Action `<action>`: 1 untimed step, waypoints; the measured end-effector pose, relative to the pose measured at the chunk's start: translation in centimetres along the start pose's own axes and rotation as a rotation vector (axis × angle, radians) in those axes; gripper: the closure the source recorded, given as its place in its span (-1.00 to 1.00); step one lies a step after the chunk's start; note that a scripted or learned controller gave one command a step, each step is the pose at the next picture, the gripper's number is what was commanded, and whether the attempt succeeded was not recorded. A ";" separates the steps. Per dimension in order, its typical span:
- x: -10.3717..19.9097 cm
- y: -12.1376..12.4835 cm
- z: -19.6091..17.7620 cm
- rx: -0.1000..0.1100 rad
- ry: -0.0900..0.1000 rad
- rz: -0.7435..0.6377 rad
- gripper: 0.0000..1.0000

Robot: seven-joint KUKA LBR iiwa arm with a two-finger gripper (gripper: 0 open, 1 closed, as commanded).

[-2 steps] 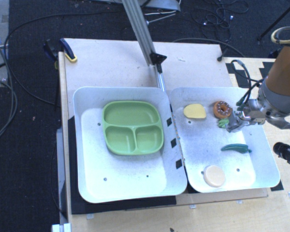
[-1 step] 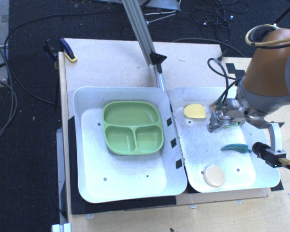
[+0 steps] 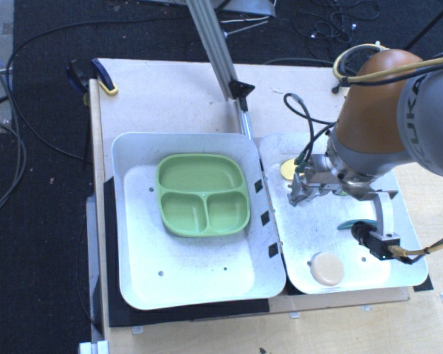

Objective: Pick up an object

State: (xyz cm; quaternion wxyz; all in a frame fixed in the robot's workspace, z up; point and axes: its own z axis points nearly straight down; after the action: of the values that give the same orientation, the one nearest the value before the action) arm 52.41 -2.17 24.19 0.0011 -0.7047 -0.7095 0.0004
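Disc (image 3: 327,268), tan and round, lies near the right bin's (image 3: 303,223) front edge; likely light, stiff, smooth, best pinched across its rim. Gripper (image 3: 299,190) hangs above, state untellable

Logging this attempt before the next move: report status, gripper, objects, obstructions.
Gripper low over right bin, beside yellow piece. Round beige object at bin's near edge, untouched. Green divided plate in left bin.

Green divided tray (image 3: 204,195) is seen as matt plastic; white bins (image 3: 133,264) smooth plastic; bench (image 3: 170,94) pale wood; orange band (image 3: 380,94) glossy.
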 end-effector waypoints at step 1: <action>4.3 0.0 0.5 0.000 0.000 0.001 1.00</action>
State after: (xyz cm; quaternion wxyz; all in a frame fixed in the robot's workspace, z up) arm 52.41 2.13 23.67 0.0009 -0.7049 -0.7093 0.0004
